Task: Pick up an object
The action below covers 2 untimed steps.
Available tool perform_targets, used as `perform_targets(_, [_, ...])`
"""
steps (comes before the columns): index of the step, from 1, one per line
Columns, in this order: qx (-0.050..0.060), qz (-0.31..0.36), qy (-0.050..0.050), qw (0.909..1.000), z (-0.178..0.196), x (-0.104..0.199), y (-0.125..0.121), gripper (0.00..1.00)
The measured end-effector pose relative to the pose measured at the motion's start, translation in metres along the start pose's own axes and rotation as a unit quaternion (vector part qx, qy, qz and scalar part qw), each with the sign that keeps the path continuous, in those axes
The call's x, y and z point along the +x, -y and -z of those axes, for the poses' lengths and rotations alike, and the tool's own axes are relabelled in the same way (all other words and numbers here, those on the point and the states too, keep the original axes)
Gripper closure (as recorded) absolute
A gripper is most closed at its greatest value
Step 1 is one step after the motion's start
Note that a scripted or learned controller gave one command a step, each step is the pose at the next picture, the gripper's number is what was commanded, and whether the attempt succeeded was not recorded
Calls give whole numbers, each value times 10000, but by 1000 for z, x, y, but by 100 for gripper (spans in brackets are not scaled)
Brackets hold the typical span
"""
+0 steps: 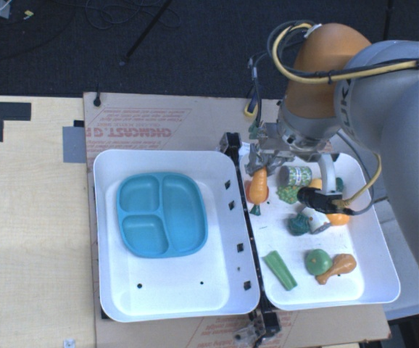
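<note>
Going front to back in the right bin [372, 270]: a green stick [278, 270] lies at about 7 o'clock. A green ball [315, 260] sits at 6, with a tan piece [340, 264] touching it on the 3 o'clock side. A teal toy [298, 226] is roughly mid-bin. Further back there's a leafy green bit [288, 193], and a can [297, 175] lies on its side at around 12.

The one that matters is, I think, the carrot [257, 188]. It's at 10 o'clock in the right bin, close to the wall shared with the left bin [166, 285], green tip pointing toward 6. The gripper [260, 164] is right above its fat end, at the bin's 10-to-11 corner. The wrist blocks the view there, so I honestly can't tell if it's open, closed, or gripping the carrot.

The left bin just has a blue plate [161, 214] in it, well away from the action.

My read is that this is the grasp step, so either about to close on the carrot or just closed. If it has a grip, the next move is a straight lift. It needs to stay clear of that shared wall, since the carrot is close to it. If not, it needs to drop a little, centre over the fat end and squeeze. The tapered shape looks like it could slip out, so I wouldn't bet on this try yet.
</note>
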<state>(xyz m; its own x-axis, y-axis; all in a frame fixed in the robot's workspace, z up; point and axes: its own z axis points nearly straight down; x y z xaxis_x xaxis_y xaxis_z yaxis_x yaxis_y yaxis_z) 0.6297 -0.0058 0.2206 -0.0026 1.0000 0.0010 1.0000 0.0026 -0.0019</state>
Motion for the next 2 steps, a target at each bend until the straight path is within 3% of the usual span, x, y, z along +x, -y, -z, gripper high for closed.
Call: perform_targets(2, [12, -3, 2, 10000, 16, 8, 0, 100])
